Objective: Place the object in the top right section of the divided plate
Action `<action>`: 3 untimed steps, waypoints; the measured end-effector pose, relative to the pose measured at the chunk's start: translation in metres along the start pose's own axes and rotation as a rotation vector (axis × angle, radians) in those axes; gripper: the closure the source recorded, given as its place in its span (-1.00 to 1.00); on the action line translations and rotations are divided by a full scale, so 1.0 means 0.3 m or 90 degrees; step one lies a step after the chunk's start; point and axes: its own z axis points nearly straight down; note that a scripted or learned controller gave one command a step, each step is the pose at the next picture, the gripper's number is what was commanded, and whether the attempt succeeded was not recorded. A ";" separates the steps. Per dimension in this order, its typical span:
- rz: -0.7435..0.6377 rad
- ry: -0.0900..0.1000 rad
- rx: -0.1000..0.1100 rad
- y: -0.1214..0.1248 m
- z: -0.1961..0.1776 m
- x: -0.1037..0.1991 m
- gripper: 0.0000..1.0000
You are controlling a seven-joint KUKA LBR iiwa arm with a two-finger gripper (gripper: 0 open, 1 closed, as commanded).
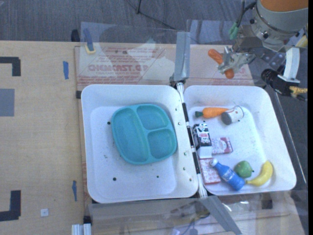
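Note:
The teal divided plate (122, 131) lies in the left white bin (98, 180), its top right section (151, 116) bare. My gripper (234, 62) hangs above the bench beyond the back edge of the right bin (281, 146). A slim orange object (215, 56) runs slantwise through the fingers, its ends sticking out on both sides, so the gripper looks shut on it. The held object is well to the right of the plate and higher than it.
The right bin holds an orange carrot (214, 112), a small grey and white item (231, 115), a black and white card (201, 133), a red and white packet (221, 146), a blue bottle (229, 175), a green fruit (243, 169) and a banana (262, 174). A raised divider (188, 141) separates the bins.

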 end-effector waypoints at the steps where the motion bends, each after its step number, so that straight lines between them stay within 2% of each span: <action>1: -0.102 0.001 0.002 0.053 0.310 0.230 1.00; 2: -0.036 0.001 0.002 -0.104 0.647 0.392 1.00; 3: -0.034 0.001 0.002 -0.103 0.646 0.387 -1.00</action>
